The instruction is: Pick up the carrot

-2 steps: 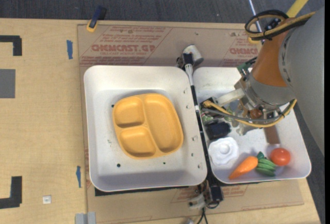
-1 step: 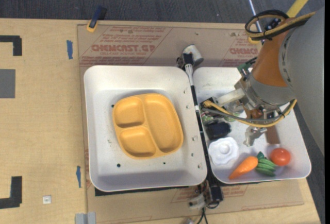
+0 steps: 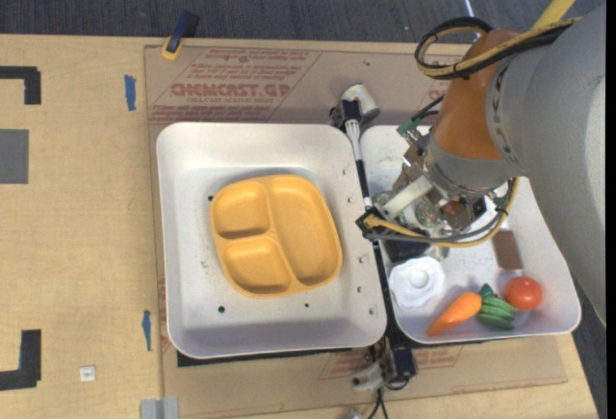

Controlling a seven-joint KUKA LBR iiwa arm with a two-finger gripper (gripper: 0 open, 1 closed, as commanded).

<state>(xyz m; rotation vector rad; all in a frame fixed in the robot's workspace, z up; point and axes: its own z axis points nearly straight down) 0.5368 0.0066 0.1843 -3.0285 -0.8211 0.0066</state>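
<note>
An orange carrot [image 3: 455, 311] with a green top lies near the front edge of the right bin [image 3: 553, 316], pointing toward the front left. My gripper [image 3: 416, 211] hangs over the left part of that bin, behind the carrot and apart from it, wrapped in cables. A white lid-like piece [image 3: 418, 280] lies between the gripper and the carrot.
A red tomato [image 3: 524, 293] sits right of the carrot's green top, and a brown block [image 3: 508, 250] lies behind it. The left bin [image 3: 183, 215] holds a yellow divided plate [image 3: 275, 234]. The arm's grey and orange body [image 3: 500, 109] looms over the right bin.
</note>
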